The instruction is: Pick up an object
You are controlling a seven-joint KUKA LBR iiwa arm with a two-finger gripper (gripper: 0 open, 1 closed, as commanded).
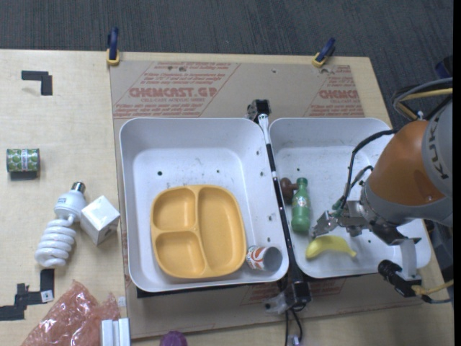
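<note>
bins 2 [137, 193] | tray 1 [198, 231] | bottle 1 [300, 206] | banana 1 [330, 247] | cup 1 [262, 258]

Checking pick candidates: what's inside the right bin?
In the right bin: a green bottle, a yellow banana, and a small brown object beside the bottle. The end effector hovers just above the banana. The arm covers the bin's right part.

Robot test lab, bench setup for pick trials.

Two white bins [137, 193] sit side by side on a brown board [173, 85] printed w/ maker's name, held by blue clamps [113, 45] at its far edge. Left of bins: black tape marks [39, 80] on pale bench top, plus odd test items, e.g. light bulb [59, 229], small can [23, 160]. Right of bins: grey/orange arm [410, 171] w/ loose cables [421, 96]. Dark carpet [216, 6] beyond board.
</note>
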